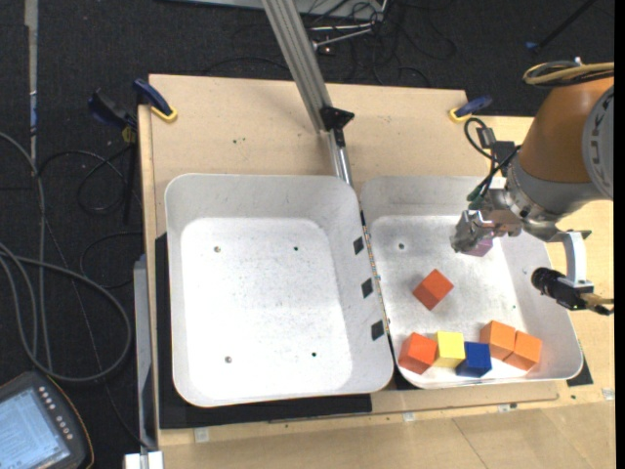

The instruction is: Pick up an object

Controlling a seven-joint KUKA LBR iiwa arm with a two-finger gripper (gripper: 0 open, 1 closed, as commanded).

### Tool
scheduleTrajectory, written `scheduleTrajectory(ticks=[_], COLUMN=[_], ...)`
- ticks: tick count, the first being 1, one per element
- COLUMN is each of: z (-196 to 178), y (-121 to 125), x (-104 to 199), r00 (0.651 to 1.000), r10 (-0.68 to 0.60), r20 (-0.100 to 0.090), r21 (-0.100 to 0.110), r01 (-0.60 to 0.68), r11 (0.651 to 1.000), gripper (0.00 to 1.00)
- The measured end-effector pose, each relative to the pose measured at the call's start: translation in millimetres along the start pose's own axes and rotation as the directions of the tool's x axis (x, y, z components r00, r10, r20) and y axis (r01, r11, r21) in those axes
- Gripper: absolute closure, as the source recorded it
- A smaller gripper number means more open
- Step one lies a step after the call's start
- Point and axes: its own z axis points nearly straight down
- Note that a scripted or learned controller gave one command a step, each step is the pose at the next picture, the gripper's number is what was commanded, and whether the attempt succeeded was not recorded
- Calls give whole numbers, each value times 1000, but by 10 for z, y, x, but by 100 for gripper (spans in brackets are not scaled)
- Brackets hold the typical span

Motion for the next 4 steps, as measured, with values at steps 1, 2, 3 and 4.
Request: scheduleTrajectory(ticks=[1, 2, 3, 4], z=[-460, -616, -626, -670], y=[-5, 6, 194, 304], x=[-75, -77, 532, 975], r00=[1000, 1000, 1000, 1000], r10=[1, 0, -7, -6], r20=[1, 0, -3, -3], r21=[-1, 2, 3, 3], r01=[-1, 0, 7, 6], r11=[1000, 1000, 1000, 1000], gripper=[100, 100, 100, 100])
